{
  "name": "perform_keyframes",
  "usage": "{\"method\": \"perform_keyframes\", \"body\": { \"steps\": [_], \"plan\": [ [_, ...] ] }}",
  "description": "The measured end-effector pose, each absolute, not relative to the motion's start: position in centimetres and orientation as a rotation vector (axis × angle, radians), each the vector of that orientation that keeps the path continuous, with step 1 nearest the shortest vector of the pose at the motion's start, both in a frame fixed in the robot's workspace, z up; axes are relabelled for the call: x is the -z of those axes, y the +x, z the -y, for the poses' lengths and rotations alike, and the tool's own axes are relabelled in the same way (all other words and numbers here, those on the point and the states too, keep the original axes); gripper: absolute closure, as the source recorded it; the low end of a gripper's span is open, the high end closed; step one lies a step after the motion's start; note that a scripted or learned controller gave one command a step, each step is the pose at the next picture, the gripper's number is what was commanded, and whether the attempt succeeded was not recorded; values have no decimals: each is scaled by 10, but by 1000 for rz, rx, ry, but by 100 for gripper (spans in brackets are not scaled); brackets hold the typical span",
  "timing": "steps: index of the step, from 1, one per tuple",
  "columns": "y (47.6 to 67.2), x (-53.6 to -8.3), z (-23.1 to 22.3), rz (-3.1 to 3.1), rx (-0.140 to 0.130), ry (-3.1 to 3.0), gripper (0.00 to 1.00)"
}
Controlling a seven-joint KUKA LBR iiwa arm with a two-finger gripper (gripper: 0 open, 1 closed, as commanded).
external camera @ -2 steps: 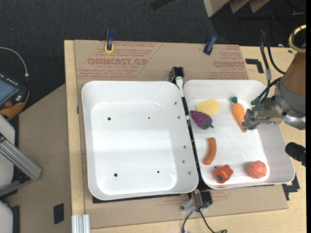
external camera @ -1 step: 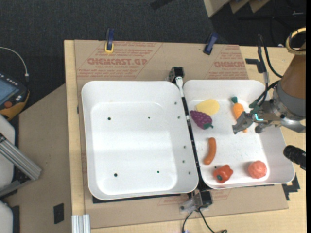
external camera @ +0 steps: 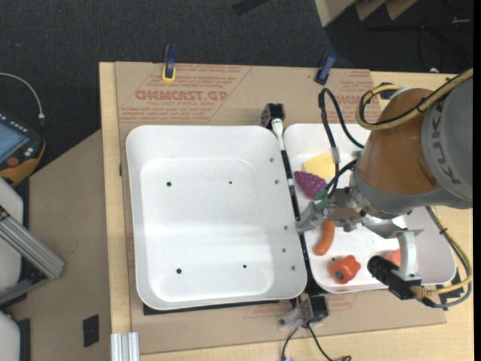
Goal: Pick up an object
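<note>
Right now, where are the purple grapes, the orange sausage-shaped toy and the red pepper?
purple grapes (external camera: pixel 309 182), camera view, middle of the bunch.
orange sausage-shaped toy (external camera: pixel 324 239), camera view, mid-length.
red pepper (external camera: pixel 345 268), camera view, centre of the red body.

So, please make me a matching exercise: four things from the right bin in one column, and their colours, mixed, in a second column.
Things:
1. bunch-of-grapes toy
2. wedge-shaped block near the bin's far edge
3. small sausage-shaped toy
4. round tomato-like toy with a green top

Colours:
A. red
B. yellow
C. purple
D. orange

Pairs: 1-C, 2-B, 3-D, 4-A
</note>
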State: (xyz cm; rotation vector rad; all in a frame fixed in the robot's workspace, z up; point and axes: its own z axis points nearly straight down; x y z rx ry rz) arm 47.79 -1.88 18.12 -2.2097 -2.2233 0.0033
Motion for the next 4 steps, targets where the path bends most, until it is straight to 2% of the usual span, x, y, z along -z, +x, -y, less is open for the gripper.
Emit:
{"method": "perform_keyframes", "body": {
  "steps": [1,2,3,4],
  "plan": [
    [480,-195,24,2223,2,-2223,100],
    [513,-367,24,2235,22,-2229,100],
    [510,-368,24,2226,2,-2222,100],
    [511,-378,23,2229,3,-2223,100]
  ]
}}
